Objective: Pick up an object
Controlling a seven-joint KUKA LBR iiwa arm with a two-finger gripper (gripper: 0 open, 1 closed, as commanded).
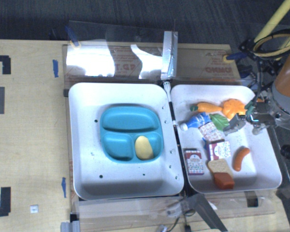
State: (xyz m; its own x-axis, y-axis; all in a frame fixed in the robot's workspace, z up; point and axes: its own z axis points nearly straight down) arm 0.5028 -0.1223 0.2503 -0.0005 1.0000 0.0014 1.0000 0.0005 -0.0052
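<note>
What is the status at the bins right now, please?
Gripper low over right bin, nothing seen held. Toy food heaped beside it; sausage lies apart. Yellow egg sits in blue tray, left bin.

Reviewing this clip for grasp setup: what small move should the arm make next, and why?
Probably lower straight down: the gripper hovers at the right bin's upper right, beside the orange toy and green piece, with nothing visibly held yet.

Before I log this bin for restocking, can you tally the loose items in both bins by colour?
Yellow: 1, the lemon-like piece on the blue tray
Orange: 3, carrot, round orange piece, sausage
Blue and white: 1, bottle
Green: 1
Red or pink cartons: 3
Tan: 1
Red-brown: 1
Total: 11
</note>
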